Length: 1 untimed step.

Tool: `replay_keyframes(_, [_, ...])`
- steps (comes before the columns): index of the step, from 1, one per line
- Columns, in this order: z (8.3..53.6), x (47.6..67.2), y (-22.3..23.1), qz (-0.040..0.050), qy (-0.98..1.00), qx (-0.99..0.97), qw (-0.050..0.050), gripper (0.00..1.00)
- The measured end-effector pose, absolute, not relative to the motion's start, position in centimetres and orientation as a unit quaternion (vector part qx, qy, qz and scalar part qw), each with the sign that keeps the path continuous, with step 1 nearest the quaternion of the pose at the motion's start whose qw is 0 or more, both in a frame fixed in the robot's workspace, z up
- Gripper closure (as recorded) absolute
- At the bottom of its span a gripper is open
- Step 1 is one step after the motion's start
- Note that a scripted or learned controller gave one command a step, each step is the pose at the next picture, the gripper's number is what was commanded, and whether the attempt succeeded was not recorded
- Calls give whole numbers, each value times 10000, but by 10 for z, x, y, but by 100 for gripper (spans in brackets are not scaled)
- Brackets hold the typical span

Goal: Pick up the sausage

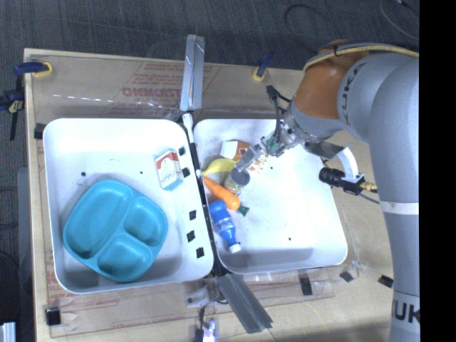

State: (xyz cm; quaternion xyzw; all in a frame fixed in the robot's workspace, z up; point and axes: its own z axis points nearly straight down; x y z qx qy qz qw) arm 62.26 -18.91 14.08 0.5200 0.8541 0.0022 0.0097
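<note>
Your pincer (239, 174) hangs low over the right bin's (313, 219) left side, right above the carrot (219, 193) and banana (218, 167). Can't tell its state, or pick out the sausage.

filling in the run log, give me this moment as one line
arm: over right bin | gripper: low in item pile by carrot, blue bottle | sausage: not identifiable | left bin: blue tray

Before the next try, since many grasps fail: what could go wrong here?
1. The end effector hangs over a tight pile, carrot, yellow item and blue bottle touching; it may catch the wrong one.
2. The pile lies by the right bin's left wall, which the end effector could strike.
</note>
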Motion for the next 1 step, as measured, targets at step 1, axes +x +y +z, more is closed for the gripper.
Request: replay_keyframes(1, [111, 659, -209, 0, 8518, 5239, 10, 0])
